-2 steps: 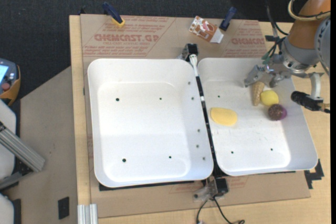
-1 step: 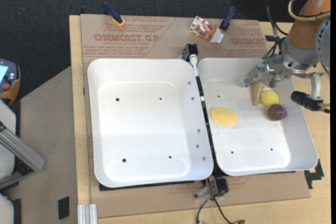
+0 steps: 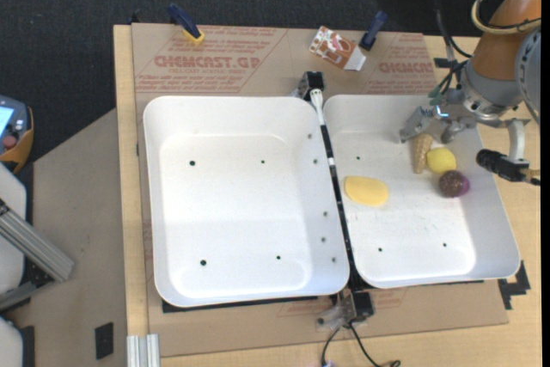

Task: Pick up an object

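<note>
Right-hand shallow white bin, right half of frame: one flat yellow oval piece near its left wall, one small round yellow ball, one dark purple round fruit-shaped piece touching or just beside the ball, and one pale tan cone-shaped piece just left of the ball. The grey two-finger tool, at upper right, hangs just above the cone and ball and up-right of the oval; whether its fingers are apart or together cannot be told. Left-hand shallow white bin on the cardboard-topped surface; small red-and-white packet on the cardboard at upper centre.
</note>
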{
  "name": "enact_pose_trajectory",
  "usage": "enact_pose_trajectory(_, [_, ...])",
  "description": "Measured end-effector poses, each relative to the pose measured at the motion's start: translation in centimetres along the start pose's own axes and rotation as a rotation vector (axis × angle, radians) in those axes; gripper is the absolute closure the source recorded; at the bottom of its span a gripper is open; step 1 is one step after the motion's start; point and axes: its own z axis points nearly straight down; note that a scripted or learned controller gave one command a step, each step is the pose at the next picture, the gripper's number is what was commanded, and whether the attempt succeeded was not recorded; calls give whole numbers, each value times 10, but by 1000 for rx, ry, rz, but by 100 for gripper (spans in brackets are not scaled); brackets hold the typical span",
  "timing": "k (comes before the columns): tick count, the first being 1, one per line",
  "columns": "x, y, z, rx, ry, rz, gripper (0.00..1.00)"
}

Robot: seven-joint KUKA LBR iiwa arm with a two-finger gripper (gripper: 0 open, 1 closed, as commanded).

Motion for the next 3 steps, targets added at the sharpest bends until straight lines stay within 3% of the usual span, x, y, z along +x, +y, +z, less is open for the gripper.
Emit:
enact_pose_trajectory(2, [0, 0, 0, 0, 0, 0, 0])
enact_pose_trajectory(3, [23, 1, -1, -12, -14, 2, 0])
